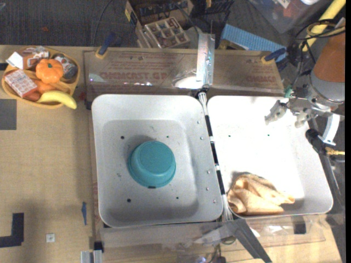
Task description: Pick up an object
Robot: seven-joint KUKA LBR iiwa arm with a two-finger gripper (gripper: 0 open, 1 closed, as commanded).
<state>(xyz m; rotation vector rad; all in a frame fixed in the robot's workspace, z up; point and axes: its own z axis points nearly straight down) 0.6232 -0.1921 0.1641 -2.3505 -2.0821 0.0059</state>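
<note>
A teal bowl (152, 163) lies upside down in the middle of the left bin (109, 114). A crumpled tan cloth-like object (256, 195) rests in the near left corner of the right bin (247, 130). My gripper (287, 115) hangs over the far right part of the right bin, well away from the tan object. Its two fingers (273, 113) are spread open with nothing between them. The grey arm with its orange band (332, 64) comes in from the right edge.
A dish of toy food (38, 78) with a banana (57, 98) sits on the bench at the far left. Cardboard panels (142, 73) stand behind both bins. Cables and crates clutter the background.
</note>
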